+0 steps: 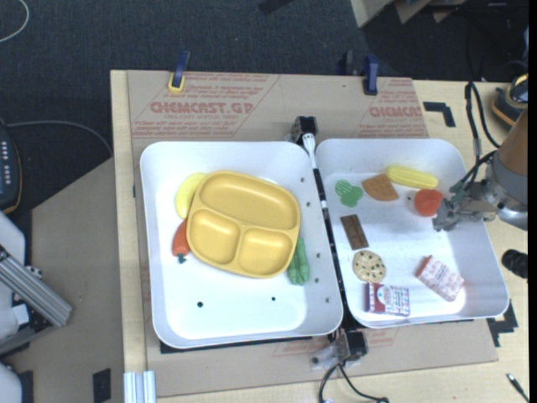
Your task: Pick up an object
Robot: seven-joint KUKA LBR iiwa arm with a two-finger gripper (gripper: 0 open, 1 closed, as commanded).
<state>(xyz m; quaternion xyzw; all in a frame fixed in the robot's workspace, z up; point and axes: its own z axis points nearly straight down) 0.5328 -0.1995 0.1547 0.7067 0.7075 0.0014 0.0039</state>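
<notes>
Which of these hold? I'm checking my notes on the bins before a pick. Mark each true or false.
1. The yellow tray sits in the left bin. True.
2. The cookie lies in the left bin. False: it lies in the right bin.
3. The gripper is beside the red tomato. True.
4. The chocolate bar rests on the yellow tray. False: it lies on the right bin's floor.

Yellow divided tray (242,223), red tomato (428,201)
</notes>
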